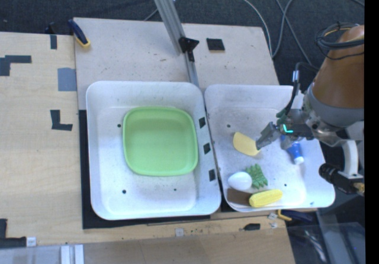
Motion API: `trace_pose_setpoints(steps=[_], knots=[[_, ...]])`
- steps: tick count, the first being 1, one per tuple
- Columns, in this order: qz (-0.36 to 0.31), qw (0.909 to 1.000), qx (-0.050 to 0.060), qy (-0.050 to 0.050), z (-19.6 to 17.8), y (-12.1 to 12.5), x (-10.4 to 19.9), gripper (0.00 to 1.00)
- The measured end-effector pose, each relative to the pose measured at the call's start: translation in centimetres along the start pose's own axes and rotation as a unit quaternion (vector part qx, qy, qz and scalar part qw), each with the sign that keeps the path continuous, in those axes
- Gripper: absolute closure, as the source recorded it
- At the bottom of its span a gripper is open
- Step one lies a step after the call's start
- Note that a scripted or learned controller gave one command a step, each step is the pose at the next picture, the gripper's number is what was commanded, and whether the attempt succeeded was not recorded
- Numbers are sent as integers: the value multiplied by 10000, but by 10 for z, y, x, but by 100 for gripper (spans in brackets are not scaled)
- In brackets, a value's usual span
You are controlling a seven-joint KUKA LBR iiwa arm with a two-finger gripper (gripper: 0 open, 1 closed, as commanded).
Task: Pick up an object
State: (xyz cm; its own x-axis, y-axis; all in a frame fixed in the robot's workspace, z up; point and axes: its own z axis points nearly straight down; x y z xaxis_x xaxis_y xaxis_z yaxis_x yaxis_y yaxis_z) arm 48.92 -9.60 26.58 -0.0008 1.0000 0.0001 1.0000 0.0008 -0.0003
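Along the near wall of the right bin (pixel 308 200) I log three small items close together: a yellow corn cob (pixel 265 198) lying flat, a white egg-shaped piece (pixel 240 181) to its left, and a green leafy piece (pixel 257 175) just beyond, touching or nearly touching the egg. A brown flat thing shows under the egg, partly hidden — can't identify it.

Mid-bin, a yellow wedge-shaped piece (pixel 245 144) lies on the floor. The gripper (pixel 264 137) sits just at its right edge, tips low and pointed at it. I can't tell from this angle whether the tips are parted or closed, or whether they contact the piece; nothing is visibly held. A small blue-and-white bottle-like item (pixel 295 153) lies to the right, under the wrist.

My judgement: the yellow piece is the target. It looks like light, rigid toy food, smooth and probably slippery, with a rounded back. I'd take it across its narrow width near the middle, not at the tapered end, where it could squirt out.

Left bin (pixel 95 138) holds a green square plate (pixel 160 141), well apart from the arm. Farther off, a grey pole (pixel 172 14) crosses the bench — not in play.
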Motion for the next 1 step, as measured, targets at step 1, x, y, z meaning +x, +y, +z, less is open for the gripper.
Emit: trace_pose_setpoints(steps=[1], knots=[[0, 10000, 0, 0, 0, 0, 0, 0]])
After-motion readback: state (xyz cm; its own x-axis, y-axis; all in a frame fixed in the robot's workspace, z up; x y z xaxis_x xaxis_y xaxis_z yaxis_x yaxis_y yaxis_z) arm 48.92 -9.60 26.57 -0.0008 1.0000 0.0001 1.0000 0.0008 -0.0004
